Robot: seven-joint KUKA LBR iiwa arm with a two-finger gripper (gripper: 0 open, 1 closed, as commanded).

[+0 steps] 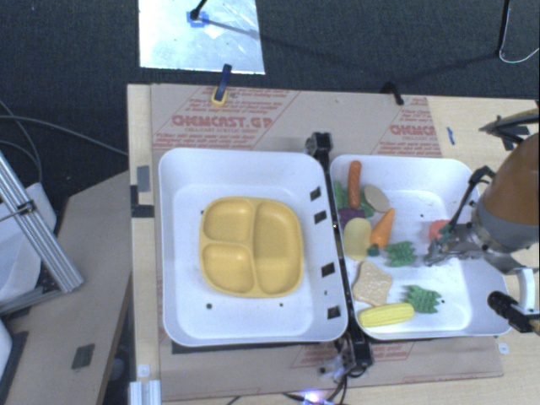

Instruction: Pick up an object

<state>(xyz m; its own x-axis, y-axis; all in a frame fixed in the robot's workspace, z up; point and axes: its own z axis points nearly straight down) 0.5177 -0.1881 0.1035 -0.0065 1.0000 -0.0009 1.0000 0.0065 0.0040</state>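
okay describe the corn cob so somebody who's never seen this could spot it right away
Look in the right-hand white bin, the one crowded with toy food. Go to its near edge: the corn cob lies there, just below the cracker. It's the only long yellow piece.

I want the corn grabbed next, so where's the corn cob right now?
The corn cob lies in the right bin, at its near edge toward the divider, just below the cracker and left of a green leafy piece.
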